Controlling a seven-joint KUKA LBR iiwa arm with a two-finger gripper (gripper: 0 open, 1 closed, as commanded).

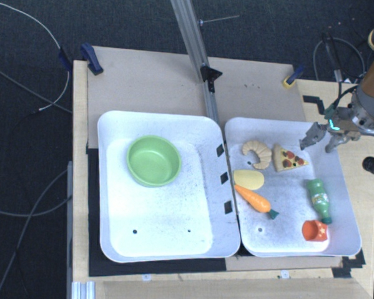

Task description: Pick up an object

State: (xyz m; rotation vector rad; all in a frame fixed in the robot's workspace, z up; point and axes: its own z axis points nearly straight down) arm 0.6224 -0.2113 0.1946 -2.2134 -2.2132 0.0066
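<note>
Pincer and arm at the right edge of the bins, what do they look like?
The pincer has two short grey metal fingers spread apart, with a small teal light glowing just above them. The wrist behind is grey, and black cables loop beside it.

You had two white bins: the left bin (pixel 107 235) held one green bowl (pixel 153 161); the right bin (pixel 345 238) held one croissant (pixel 257 152), one pizza slice (pixel 288 159), one yellow lemon-like piece (pixel 248 179), one carrot (pixel 255 199), one green bottle (pixel 319 198) and one red-orange object (pixel 314 230).
</note>
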